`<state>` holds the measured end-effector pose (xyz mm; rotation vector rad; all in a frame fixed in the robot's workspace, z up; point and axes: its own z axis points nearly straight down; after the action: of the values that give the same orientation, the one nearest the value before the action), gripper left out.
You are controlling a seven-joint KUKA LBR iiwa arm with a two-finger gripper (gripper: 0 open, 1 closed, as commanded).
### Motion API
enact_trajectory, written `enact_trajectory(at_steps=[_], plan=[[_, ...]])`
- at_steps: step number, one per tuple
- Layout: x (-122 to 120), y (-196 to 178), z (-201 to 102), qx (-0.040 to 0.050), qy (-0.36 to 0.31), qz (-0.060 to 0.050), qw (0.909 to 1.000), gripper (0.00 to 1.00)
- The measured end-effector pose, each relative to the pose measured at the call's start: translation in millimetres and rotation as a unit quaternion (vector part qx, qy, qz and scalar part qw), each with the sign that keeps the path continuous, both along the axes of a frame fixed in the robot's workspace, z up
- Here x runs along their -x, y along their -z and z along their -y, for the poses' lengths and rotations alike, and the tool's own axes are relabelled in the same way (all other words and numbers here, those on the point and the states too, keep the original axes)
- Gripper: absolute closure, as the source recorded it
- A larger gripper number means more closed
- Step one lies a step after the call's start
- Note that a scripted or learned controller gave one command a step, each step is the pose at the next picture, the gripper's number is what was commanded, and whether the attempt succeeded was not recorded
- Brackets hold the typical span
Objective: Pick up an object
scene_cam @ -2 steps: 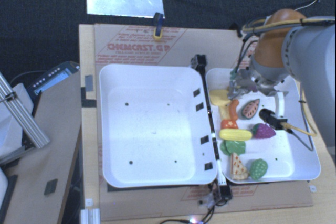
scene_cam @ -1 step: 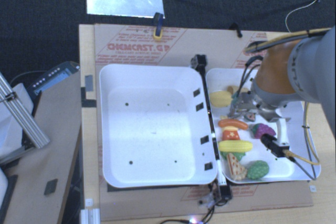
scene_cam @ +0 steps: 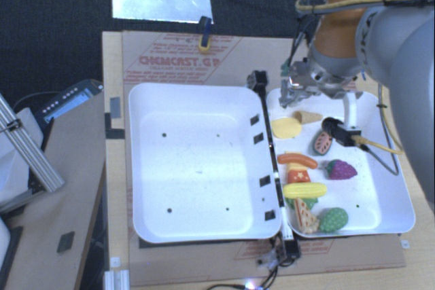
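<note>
Dark curtain (scene_cam: 54, 3) behind a cardboard-topped bench (scene_cam: 177, 58).

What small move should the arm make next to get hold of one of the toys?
Probably lower the gripper a little toward the front and onto the yellow round piece. It hangs at the far end of the right bin, above and just behind that piece and beside the cone-shaped piece. The other toys lie nearer the front, so this one looks like the shortest reach.
</note>
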<state>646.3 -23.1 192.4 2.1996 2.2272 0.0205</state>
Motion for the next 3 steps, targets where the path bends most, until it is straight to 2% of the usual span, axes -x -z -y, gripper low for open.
enact_trajectory(at_steps=[1,2,3], plan=[[27.2,-208.4,-56.8,-0.001,0.001,0.002,1.0,1.0],[-1.4,-217.0,-69.3,0.0006,0.004,-0.005,1.0,1.0],[-14.3,-24.7,-90.2,0.0009,0.003,-0.014,0.9999,1.0]])
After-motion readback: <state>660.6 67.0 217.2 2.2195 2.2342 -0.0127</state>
